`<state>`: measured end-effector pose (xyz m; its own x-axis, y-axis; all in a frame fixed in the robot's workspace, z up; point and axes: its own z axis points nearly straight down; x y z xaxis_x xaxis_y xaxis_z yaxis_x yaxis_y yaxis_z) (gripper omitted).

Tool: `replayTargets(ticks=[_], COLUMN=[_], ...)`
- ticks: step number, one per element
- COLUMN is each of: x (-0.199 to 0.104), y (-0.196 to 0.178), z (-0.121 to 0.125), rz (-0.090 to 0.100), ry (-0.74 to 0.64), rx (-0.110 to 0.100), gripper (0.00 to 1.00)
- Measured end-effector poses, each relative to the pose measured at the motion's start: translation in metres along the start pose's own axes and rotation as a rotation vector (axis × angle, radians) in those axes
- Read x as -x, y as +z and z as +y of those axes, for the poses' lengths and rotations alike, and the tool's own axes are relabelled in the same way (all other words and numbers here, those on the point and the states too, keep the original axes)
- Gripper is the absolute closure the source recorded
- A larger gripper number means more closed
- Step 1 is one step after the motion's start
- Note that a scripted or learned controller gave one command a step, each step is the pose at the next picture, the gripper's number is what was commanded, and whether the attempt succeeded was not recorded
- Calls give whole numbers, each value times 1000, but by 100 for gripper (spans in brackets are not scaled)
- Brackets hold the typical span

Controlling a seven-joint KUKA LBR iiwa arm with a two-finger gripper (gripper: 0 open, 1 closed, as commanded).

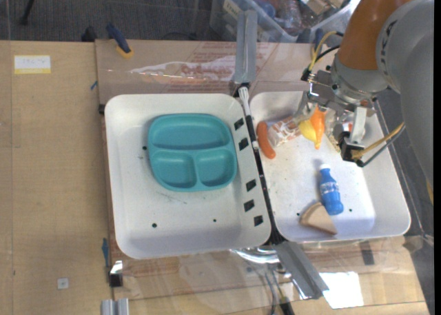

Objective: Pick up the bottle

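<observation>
Bottle [330, 190] lay flat in right bin [386, 200], just above wedge [318, 220]. Gripper [335, 126] hung well above bottle; jaw state: cannot tell. Bottle looked light, stiff, slippery, roll-prone; grasp across mid-body.

Two shallow white bins sit side by side on the wooden counter [48, 169]. The left white bin [131, 231] holds a teal divided plastic plate [191, 151] near its middle. In the right white bin [386, 217], a small blue plastic bottle [330, 190] lies near the centre, a tan wedge-shaped piece [318, 220] just nearer, and an orange sausage-shaped toy [264, 140] at the far left. The gripper [342, 126] hangs over the far right part.
</observation>
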<state>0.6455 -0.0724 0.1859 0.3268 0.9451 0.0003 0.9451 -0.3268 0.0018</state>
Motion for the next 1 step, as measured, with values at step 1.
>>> replayTargets(ticks=[1], x=[-121], y=[-2], z=[-29], rz=[2], ry=[300], rx=[3], gripper=[100])
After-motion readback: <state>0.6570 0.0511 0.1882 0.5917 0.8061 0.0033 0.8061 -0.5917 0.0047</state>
